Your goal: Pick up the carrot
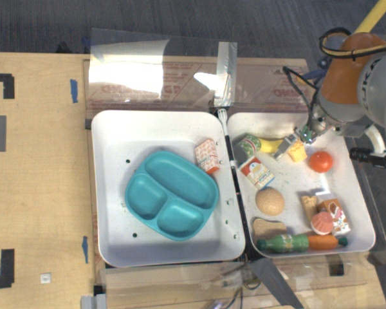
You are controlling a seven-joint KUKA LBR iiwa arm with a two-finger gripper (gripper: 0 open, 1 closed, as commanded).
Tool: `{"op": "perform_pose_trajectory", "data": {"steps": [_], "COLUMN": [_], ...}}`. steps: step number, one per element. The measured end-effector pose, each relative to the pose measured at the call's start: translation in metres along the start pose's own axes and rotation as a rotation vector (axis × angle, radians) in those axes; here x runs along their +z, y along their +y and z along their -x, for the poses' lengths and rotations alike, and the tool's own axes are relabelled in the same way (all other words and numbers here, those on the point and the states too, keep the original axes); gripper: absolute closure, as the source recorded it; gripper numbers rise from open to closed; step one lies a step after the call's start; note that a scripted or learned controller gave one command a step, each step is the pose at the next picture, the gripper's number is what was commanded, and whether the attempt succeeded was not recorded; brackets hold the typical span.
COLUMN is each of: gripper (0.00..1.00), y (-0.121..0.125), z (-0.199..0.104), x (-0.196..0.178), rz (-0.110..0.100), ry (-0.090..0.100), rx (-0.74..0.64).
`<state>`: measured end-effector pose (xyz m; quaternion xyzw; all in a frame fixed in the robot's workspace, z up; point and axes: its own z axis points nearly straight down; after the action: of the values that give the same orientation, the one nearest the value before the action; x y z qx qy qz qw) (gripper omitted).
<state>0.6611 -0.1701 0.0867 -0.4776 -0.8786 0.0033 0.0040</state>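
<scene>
The orange carrot (323, 242) lies along the front wall of the right bin (363, 201), its left end against a green bottle (283, 242). My gripper (294, 142) hangs over the back of the same bin, right by a small yellow block (298, 151) and a banana (269, 145). It is well behind the carrot, about a bin's depth away. The grey arm with its orange band (344, 76) comes in from the upper right.
The right bin also holds a red tomato (320, 161), a bread roll (269, 201), a small carton (256, 171), a green can (248, 144) and pink and brown snacks (325, 219) just behind the carrot. In the left bin (109, 192) sit a teal divided plate (172, 194) and a small box (206, 154).
</scene>
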Motion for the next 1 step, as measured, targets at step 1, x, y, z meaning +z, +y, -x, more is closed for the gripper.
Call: {"op": "perform_pose_trajectory", "data": {"steps": [1], "gripper": [1.0], "y": [0.0059], "z": [0.0], "x": [-0.0128], "rz": [0.015], "ry": [-0.012], "rx": [-0.007]}}
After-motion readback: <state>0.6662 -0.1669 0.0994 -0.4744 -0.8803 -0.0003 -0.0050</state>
